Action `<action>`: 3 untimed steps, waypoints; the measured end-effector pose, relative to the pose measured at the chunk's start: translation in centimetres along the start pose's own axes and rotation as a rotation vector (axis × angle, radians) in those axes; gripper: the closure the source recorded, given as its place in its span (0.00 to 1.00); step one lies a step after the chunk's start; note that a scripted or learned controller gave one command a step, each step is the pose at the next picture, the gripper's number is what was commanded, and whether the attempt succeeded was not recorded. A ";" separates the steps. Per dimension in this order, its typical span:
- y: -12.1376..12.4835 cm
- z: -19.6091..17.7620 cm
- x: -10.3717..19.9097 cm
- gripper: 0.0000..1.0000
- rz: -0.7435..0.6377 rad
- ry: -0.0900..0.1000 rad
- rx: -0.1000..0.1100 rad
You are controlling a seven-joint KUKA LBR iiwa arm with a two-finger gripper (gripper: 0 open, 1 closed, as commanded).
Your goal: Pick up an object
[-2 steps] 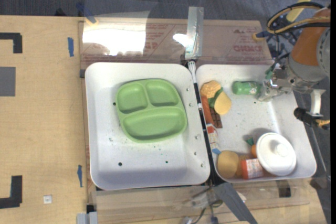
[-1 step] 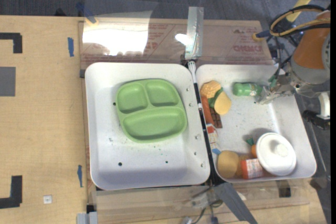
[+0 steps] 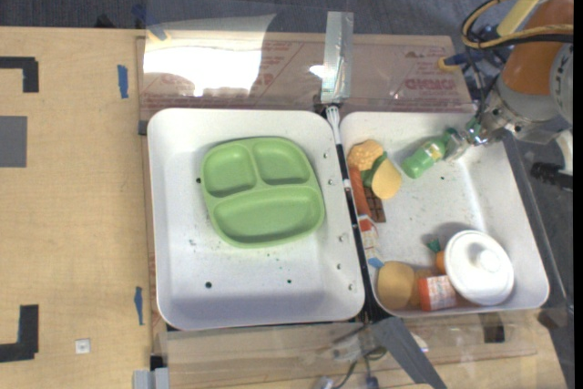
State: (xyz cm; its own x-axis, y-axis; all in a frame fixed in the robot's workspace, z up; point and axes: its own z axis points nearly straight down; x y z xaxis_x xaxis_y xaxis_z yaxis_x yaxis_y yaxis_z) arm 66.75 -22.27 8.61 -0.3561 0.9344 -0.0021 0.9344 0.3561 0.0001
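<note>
At R bin [image 3: 510,196] back edge, jaws [image 3: 474,134] near green bottle [image 3: 424,157]

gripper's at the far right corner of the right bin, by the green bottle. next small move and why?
Probably a short lift, then check. The gripper sits at one end of the green bottle, which lies tilted near the far wall of the right bin. Whether it holds the bottle cannot be told from this view. The nearest other item, the yellow piece, lies apart from the bottle, so raising should disturb little.
</note>
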 end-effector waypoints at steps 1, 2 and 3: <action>0.3 -1.3 0.0 1.00 -0.003 -0.006 -0.006; 0.5 -1.1 1.1 0.00 -0.011 0.025 0.011; 2.7 -0.1 10.7 0.00 0.181 0.002 -0.003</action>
State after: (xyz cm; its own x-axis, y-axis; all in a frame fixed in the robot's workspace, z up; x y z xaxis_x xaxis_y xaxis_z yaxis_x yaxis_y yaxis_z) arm 65.51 -11.33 8.68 -0.1816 0.9834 0.0001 0.9834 0.1816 0.0035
